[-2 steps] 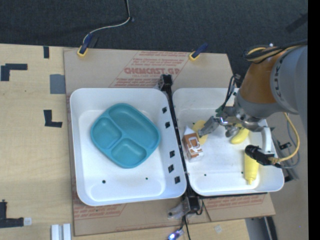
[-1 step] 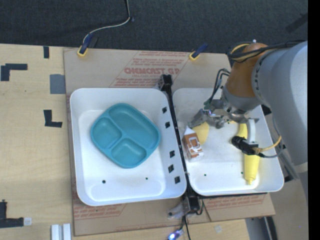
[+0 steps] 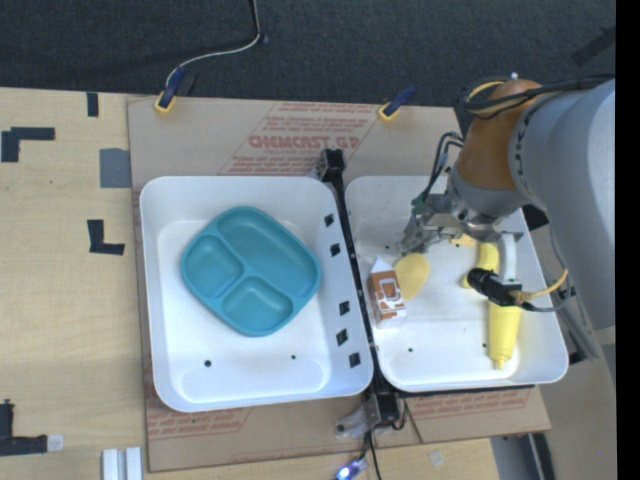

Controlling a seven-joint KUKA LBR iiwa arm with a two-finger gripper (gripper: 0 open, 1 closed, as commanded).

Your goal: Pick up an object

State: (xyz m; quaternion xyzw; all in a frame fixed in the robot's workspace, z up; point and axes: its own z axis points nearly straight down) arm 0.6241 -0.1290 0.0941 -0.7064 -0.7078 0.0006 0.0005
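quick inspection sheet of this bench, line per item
surface: two white bins side by side, left bin and right bin, on brown cardboard.
job's things: right bin holds a pale yellow piece, a small brown packet and a banana.
clutter: teal divided plate in the left bin.
grippers: hand low over the right bin, just above the pale yellow piece; grasp not visible.
cables: black cable across the dark floor at the top.
surroundings: dark markings on the wooden benchtop.
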